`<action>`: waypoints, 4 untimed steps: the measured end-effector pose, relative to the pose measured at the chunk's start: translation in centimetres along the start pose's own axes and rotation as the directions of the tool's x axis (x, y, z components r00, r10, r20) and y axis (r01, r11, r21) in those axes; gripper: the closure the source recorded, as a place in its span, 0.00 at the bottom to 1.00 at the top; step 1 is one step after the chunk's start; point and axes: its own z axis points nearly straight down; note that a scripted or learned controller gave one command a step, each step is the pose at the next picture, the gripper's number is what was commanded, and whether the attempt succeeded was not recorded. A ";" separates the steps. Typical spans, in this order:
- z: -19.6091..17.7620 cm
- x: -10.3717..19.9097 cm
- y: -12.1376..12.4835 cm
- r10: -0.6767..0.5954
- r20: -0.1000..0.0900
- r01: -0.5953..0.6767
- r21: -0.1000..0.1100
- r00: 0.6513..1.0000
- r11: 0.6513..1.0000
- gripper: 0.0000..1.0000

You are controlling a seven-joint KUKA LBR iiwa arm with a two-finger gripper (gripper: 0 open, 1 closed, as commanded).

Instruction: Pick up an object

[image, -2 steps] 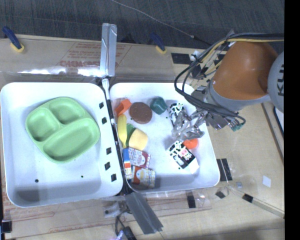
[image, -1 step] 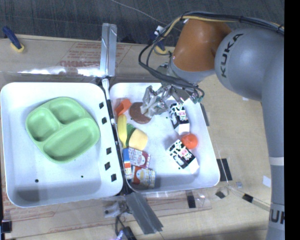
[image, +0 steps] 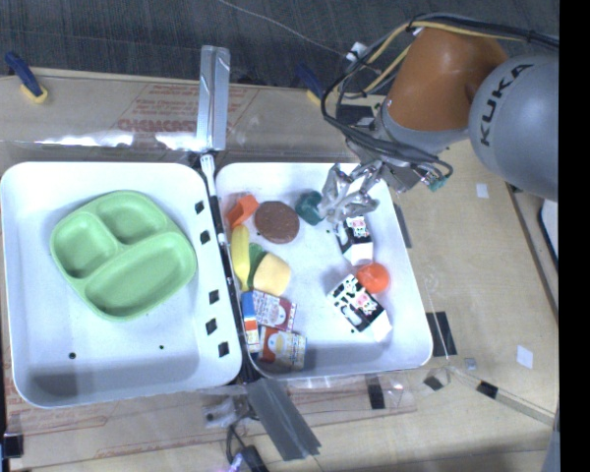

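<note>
We see the gripper (image: 346,203) low over the upper right part of the right bin (image: 398,347), near the middle of the frame. Its metal fingers (image: 334,187) look slightly spread, with nothing visibly caught between them, so we judge it empty-handed for now.

The nearest candidates are the small cow-print carton (image: 356,232) just below the fingers and the teal piece (image: 309,206) just to their left. The risk, as we read it, is crowding: closing here could catch the carton by a corner and tip it, or nudge the teal piece toward the brown round patty (image: 276,221) rather than trapping anything. The carton's smooth sides may also slip from a shallow pinch.

The right bin holds the rest of the clutter: an orange piece (image: 242,207) by the divider, a yellow banana-like piece (image: 240,252), a yellow-green lump (image: 270,273), two small printed packets (image: 268,311) and (image: 283,347) toward the lower edge, an orange ball (image: 373,276), and a larger cow-print carton (image: 358,306) touching the ball.

The left bin (image: 29,362), filling the left half of the frame, holds one green divided plate (image: 124,254), whose compartments have nothing in them.
</note>
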 end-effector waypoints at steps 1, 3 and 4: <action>5.3 -5.1 6.0 -0.012 -0.001 0.012 -0.005 1.000 1.000 1.00; -6.9 -8.0 9.2 -0.196 0.005 0.196 0.003 0.981 0.981 1.00; -7.0 1.6 4.1 -0.350 -0.003 0.350 -0.005 0.937 0.937 1.00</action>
